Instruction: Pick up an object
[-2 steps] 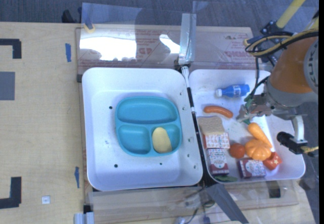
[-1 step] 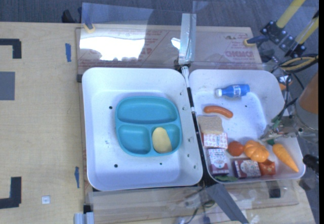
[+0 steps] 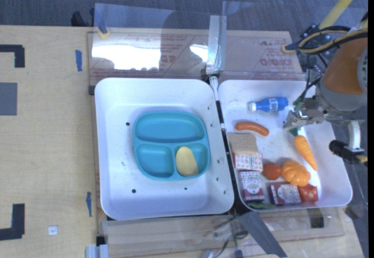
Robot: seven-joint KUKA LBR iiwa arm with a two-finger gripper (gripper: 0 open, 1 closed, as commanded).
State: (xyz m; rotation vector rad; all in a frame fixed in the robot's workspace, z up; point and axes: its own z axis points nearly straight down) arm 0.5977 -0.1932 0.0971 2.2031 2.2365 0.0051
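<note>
My hand (image 3: 298,119) hangs over the right bin (image 3: 342,184), near its far right side, and from this slant I cannot tell what state it is in. Just below my hand lies the carrot (image 3: 305,152), its length running toward the bin's near right corner, with its top end close beneath me. To my left, a small blue bottle (image 3: 269,104) lies on its side near the bin's far wall, and just nearer than that a sausage (image 3: 252,128) lies across the floor. The near half of this bin is crowded: an orange pepper-like piece (image 3: 295,173) sits beside a red tomato (image 3: 272,170), touching or nearly so, with a red packet (image 3: 292,194) in front of them along the near wall. On the bin's left side a slice of bread (image 3: 243,143) and two small boxes (image 3: 249,174) run in a column toward the near edge. In the left bin (image 3: 111,134) a blue divided tray (image 3: 169,143) holds a yellow lemon-like piece (image 3: 186,161) in its near right compartment. Both bins rest on the pale wooden tabletop (image 3: 41,134), with a clear screen (image 3: 152,46) standing behind them.
</note>
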